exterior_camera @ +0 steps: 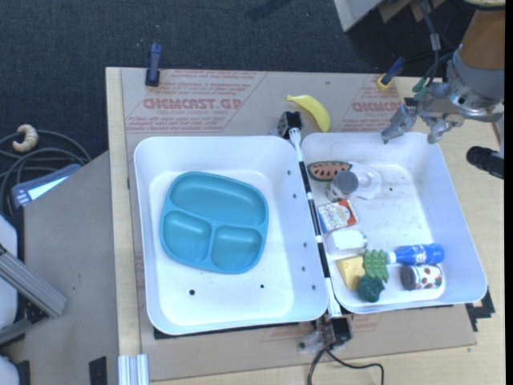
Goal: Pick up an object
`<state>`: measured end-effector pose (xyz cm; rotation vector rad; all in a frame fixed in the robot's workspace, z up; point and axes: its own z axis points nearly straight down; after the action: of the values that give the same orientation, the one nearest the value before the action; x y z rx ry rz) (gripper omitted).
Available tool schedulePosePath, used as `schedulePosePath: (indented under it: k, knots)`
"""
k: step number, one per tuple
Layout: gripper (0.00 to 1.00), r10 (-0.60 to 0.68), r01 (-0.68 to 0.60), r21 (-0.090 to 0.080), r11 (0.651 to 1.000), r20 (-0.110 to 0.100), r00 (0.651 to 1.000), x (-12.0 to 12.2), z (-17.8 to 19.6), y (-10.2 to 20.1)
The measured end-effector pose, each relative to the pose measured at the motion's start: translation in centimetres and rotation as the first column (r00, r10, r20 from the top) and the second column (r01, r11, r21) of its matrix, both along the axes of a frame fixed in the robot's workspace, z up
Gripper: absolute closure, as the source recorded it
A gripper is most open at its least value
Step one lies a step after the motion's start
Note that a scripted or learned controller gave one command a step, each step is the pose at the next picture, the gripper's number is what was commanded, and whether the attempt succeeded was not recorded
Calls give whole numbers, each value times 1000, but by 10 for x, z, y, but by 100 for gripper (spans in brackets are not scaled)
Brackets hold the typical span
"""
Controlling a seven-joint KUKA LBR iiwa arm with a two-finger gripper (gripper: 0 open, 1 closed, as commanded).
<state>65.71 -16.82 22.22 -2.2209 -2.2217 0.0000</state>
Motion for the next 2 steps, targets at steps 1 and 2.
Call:
schedulePosePath:
  k: [1, 2]
  knots:
    - [0, 1, -1, 0, 1000, -1, 1000, 9, -138, 24]
    - [100, 2, -2, -1, 1000, 3, 1000, 10, -126, 24]
